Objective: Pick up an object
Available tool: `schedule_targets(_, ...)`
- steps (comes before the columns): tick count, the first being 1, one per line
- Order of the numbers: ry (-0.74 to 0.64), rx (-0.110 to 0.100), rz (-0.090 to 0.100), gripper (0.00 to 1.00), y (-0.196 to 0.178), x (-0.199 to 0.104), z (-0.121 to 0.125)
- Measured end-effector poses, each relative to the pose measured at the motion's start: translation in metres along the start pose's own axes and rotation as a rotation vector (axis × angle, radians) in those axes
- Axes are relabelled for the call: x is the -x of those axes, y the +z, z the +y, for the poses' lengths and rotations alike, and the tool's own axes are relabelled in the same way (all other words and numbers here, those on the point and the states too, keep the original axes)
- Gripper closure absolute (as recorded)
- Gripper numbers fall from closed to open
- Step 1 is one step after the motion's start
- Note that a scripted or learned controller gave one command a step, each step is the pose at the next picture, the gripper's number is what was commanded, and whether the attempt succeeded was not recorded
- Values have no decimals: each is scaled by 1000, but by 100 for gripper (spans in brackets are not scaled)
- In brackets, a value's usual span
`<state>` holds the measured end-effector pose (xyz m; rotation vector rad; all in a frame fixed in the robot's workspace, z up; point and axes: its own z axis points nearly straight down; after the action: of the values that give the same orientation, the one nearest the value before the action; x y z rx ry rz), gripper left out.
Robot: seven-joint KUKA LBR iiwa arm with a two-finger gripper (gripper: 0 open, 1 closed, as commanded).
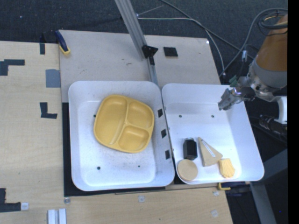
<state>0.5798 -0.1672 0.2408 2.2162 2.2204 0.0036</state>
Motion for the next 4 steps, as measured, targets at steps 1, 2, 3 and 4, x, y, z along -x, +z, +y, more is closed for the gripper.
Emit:
schedule_targets(1,-4,-5,3,100,-3,-48,17)
schedule_targets(2,-5,-5,2,100,-1,-111,26)
schedule_targets(3,-5,-5,3,100,-5,-168,35)
schedule_targets(4,-4,-8,2,100,9,-219,35)
